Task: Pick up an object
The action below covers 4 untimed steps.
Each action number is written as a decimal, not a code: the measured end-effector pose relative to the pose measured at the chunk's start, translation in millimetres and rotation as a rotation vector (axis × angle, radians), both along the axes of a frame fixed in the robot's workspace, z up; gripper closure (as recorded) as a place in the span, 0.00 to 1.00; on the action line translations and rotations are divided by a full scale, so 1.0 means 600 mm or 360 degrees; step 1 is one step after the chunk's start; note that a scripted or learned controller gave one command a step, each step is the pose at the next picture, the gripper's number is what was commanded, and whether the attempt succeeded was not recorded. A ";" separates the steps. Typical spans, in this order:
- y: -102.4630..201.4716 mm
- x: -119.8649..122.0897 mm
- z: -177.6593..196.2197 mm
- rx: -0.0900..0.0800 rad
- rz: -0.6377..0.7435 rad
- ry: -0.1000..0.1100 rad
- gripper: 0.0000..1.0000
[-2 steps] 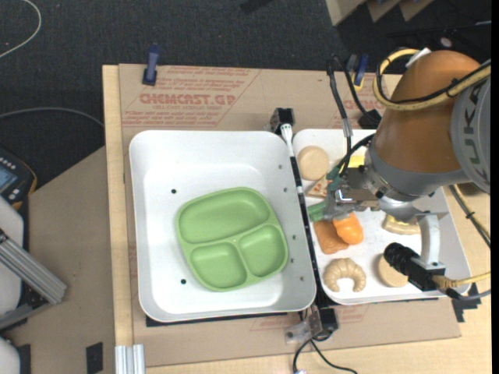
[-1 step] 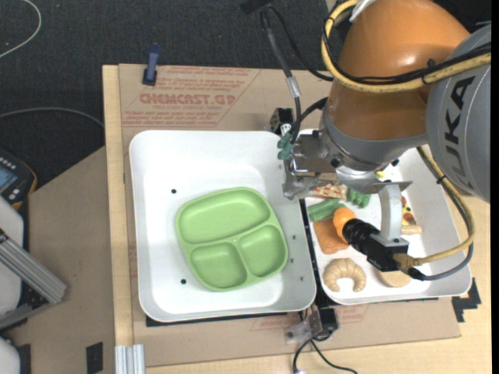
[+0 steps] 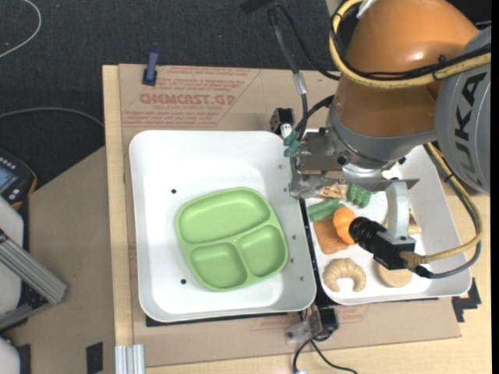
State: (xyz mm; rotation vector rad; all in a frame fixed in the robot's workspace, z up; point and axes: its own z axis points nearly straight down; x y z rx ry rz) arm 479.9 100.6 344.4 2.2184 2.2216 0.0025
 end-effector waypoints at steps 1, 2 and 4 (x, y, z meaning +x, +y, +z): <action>0.001 0.001 0.016 -0.0001 0.0002 -0.0001 1.00; -0.027 0.000 0.034 0.0000 -0.0005 -0.0002 1.00; 0.111 -0.002 0.020 -0.0002 0.0000 0.0015 1.00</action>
